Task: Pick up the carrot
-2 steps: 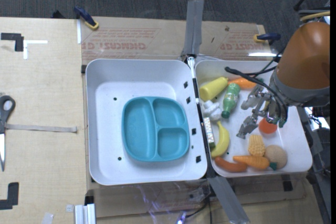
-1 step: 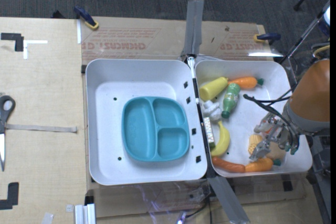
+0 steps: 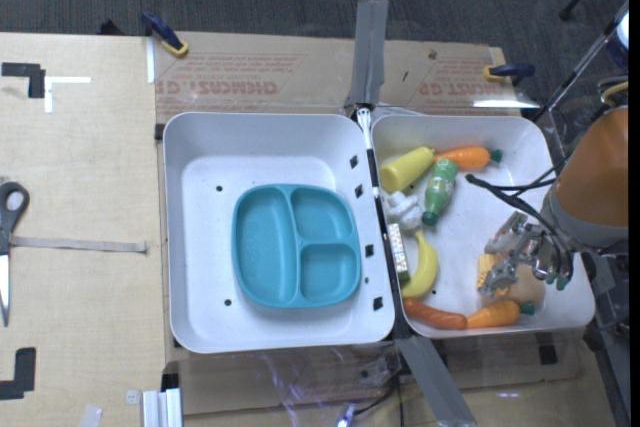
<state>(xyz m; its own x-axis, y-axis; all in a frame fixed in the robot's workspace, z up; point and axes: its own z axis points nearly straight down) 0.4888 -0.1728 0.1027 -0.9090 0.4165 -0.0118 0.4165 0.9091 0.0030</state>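
Gripper (image 3: 512, 260) sits low in the right bin's (image 3: 520, 130) near right corner; its state cannot be told. Two carrots present: one (image 3: 497, 315) just below the gripper against the near wall, another (image 3: 466, 156) at the far side beside a yellow item (image 3: 405, 167) and green bottle (image 3: 438, 190). Risk: a red-orange piece (image 3: 435, 316) and banana (image 3: 424, 267) crowd the near carrot, so a wrong pick or wall strike seems likely.

The pale wooden bench (image 3: 80, 295) carries two shallow white plastic bins (image 3: 190, 245) side by side, a flat brown cardboard sheet (image 3: 260, 75), and steel scissors (image 3: 8, 225) at its left edge.
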